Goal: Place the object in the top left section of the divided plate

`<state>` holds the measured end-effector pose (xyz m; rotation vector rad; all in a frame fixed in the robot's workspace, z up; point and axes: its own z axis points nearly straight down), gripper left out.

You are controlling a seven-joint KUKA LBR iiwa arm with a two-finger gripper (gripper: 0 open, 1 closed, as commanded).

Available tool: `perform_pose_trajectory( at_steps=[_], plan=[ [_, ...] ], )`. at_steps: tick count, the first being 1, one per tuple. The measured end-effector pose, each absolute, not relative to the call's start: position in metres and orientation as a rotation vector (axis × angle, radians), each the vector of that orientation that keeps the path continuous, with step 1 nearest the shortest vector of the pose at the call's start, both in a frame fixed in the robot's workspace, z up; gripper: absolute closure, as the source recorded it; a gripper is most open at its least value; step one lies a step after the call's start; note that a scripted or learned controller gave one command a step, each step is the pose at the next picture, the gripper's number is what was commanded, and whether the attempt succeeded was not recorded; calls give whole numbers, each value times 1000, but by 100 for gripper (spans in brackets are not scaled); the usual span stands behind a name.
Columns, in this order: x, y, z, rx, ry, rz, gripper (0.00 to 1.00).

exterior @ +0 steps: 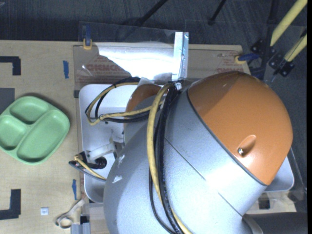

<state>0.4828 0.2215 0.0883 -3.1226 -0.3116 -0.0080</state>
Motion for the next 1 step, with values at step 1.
perform_pose_trajectory(
  at_steps=[1],
  plan=[
    [484, 222, 98, -3122, -309, -10, 100]
  ],
)
